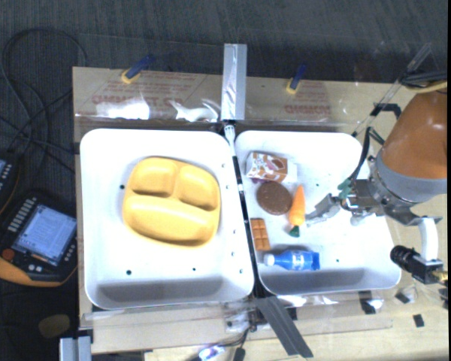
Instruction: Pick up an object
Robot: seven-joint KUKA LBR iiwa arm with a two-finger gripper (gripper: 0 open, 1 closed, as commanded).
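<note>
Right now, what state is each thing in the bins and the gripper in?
Yellow tray: upright, in left bin.
Bottle: on its side, in right bin.
Carrot: lying flat beside cookie.
Snack packet: lying flat.
Gripper: above right bin, holding nothing.

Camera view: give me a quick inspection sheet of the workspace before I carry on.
Surface: two white bins; left bin, right bin.
Job's things: right bin holds carrot, brown disc, snack packet, blue bottle, orange bar.
Clutter: yellow tray in left bin.
Grippers: gripper low over right bin, beside carrot, nothing held.
Cables: black cables left of bench.
Surroundings: handheld pendants at left.
</note>
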